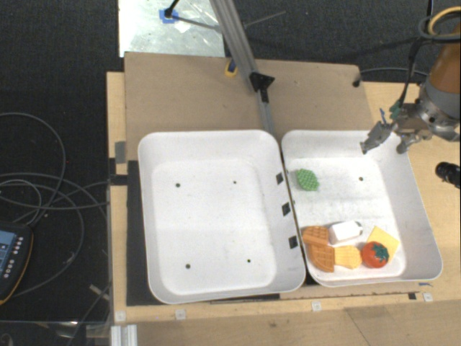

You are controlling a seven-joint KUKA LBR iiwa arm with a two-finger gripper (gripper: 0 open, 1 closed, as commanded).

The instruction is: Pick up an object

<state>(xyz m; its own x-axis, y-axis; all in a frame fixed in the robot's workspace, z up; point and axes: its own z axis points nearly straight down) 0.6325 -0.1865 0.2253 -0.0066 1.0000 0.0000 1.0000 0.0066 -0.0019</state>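
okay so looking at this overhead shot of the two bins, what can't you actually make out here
- Gripper, camera view: fingers small and blurred, so their spacing is unreadable.
- Arm: cut off by the right edge.
- Waffle piece: partly covered by the white block.
- Tomato against the yellow wedge: touching or overlapping, unclear.
- Green object: too small to identify.

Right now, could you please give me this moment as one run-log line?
gripper: open, holding nothing, above right bin far corner | green object: lying alone | other items: near edge

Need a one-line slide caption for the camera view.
KUKA gripper open above the right bin's far corner; green piece alone mid-bin, waffles, white block, cheese and tomato clustered near.
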